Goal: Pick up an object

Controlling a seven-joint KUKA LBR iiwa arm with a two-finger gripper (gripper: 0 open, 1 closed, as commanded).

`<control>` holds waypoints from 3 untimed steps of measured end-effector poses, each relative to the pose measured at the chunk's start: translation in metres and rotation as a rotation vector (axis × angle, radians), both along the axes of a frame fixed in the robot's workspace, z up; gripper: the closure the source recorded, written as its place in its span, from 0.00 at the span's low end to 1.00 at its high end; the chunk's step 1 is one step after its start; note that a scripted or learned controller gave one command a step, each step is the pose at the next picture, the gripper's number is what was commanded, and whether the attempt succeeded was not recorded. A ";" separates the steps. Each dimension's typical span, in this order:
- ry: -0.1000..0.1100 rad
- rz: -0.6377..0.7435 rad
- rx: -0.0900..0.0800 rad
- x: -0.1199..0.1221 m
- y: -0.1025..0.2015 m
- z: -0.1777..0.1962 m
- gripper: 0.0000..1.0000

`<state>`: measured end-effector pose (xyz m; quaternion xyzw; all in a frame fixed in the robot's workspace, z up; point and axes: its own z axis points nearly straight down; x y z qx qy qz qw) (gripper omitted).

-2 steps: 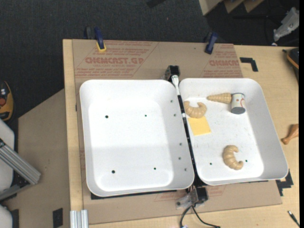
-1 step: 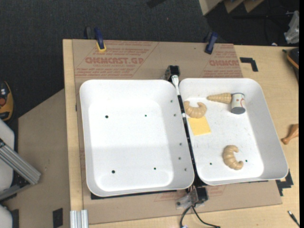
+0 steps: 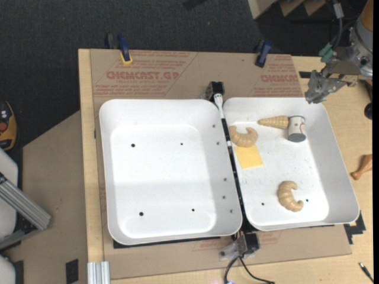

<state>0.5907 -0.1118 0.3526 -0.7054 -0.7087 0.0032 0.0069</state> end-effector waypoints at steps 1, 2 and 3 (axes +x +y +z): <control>-0.033 0.000 -0.009 0.029 0.015 0.139 1.00; -0.001 -0.001 -0.002 -0.022 0.060 0.021 1.00; -0.021 0.001 -0.004 -0.052 0.104 0.071 1.00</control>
